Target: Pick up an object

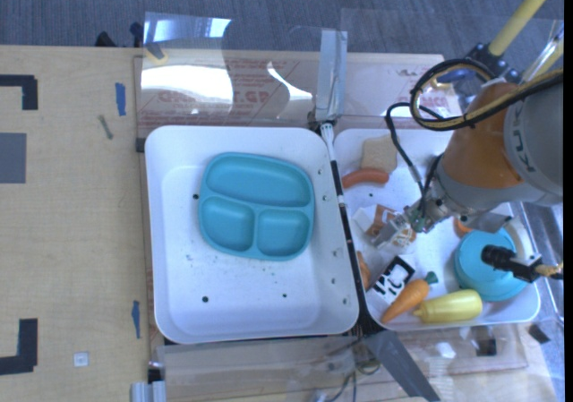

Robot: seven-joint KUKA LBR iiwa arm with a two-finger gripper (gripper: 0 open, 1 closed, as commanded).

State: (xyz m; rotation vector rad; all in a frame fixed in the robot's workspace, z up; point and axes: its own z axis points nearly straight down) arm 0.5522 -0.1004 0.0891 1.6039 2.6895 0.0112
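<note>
The arm comes in from the right of the frame, and its claw (414, 219) is low in the right bin (528, 306), among a small heap of clutter (387, 228) at that bin's middle left; how far it is open, and whether anything sits inside it, cannot be told from this angle. The candidates for picking all lie in the right bin: an orange carrot (406, 298) touching a yellow banana-like piece (452, 305) near the lower edge, a teal bowl (488, 264) to the right, a reddish sausage (365, 177) and a tan slice (380, 154) toward the top. The left bin (170, 302) holds a teal divided plate (256, 206), well apart from the claw. Judging from its position, the step in hand is a grasp in the clutter. To do it well, I would close on one piece alone, centred rather than at its edge, then lift straight up, clear of the bin wall and the dangling black cable (403, 158).
</note>
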